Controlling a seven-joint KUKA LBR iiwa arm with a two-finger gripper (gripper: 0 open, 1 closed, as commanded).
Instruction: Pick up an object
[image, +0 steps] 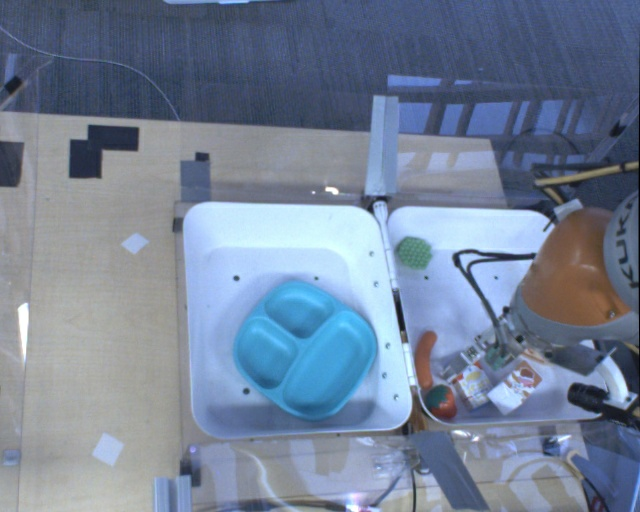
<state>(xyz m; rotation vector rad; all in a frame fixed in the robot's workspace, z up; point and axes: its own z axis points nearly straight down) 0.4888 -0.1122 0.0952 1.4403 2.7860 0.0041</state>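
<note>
In the right bin (470, 230) my gripper (483, 362) is down low over a pile of small packets (495, 385) near the bin's front edge. An orange sausage-shaped toy (426, 356) lies just left of the gripper, with a red and green round toy (439, 401) in front of it. A green spiky ball (413, 252) rests at the back left of the same bin. Nothing is clearly seen between the fingers.
The left bin (215, 300) holds a blue divided plate (304, 347). A black cable (480, 285) loops across the right bin toward the gripper. The arm's orange band (578, 268) hangs over the right bin's right side.
</note>
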